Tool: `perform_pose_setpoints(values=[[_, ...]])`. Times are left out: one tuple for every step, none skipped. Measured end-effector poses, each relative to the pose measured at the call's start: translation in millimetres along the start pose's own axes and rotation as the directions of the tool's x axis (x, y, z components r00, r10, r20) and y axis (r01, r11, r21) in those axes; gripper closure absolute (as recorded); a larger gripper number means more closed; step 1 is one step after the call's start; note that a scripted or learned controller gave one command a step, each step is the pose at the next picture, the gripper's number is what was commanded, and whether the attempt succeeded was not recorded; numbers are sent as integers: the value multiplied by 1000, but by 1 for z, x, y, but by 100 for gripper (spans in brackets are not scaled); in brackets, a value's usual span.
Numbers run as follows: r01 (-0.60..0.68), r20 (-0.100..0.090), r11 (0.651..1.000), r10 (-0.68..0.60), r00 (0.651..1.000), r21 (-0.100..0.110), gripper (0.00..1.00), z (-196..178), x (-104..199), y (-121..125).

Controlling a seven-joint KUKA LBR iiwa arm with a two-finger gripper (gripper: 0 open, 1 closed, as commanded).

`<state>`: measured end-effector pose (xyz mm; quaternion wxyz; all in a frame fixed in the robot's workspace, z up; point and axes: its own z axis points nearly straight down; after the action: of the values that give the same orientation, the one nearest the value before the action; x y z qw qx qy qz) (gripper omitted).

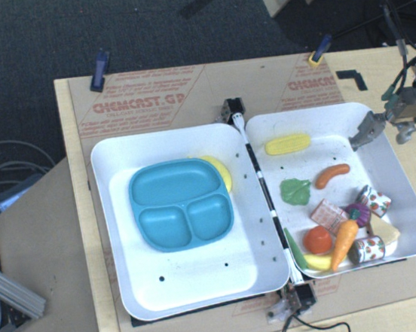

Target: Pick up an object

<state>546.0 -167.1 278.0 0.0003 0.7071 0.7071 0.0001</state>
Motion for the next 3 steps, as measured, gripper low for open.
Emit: perform_pose_setpoints(values=[[0,-1,1000,0,1000,3,0,147,27,3],[1,-1,1000,-1,1000,1,0,193,66,24],[0,-1,1000,0,1000,2,0,193,66,10]])
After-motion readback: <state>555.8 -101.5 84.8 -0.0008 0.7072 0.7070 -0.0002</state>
